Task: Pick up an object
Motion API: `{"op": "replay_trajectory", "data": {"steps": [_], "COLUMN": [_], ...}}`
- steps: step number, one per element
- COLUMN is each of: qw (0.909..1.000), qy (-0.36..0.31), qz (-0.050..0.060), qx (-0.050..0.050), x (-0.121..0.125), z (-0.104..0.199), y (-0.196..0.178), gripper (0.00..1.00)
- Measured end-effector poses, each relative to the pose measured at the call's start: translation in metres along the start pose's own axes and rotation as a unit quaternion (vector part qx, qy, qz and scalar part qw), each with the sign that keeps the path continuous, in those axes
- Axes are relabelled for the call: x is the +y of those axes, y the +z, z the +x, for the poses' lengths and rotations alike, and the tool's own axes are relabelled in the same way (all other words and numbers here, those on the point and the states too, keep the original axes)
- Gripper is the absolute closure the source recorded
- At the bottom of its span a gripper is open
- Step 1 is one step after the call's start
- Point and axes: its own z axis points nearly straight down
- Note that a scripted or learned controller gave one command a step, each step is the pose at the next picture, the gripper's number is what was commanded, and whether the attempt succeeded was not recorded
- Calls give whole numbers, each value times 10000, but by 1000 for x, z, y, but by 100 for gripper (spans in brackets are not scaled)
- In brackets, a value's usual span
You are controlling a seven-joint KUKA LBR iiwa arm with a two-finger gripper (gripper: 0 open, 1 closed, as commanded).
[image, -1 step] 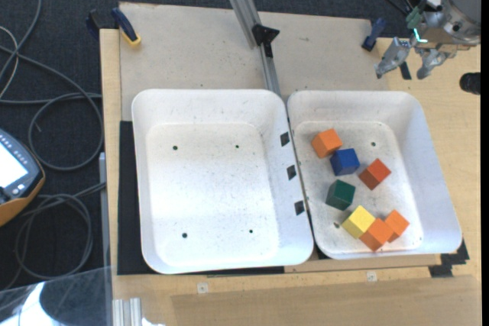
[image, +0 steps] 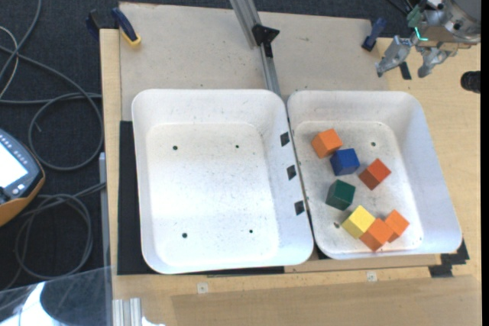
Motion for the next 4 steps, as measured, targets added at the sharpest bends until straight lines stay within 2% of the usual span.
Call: {"op": "replay_trajectory", "data": {"steps": [3,4], "qw": [10000,10000], "qy": [0,-4], "qz": [19,-23], "qx": [5,-4], "x": [-1,1], "z": [-7,-7], "y": [132,117], "gripper": [0,100]}}
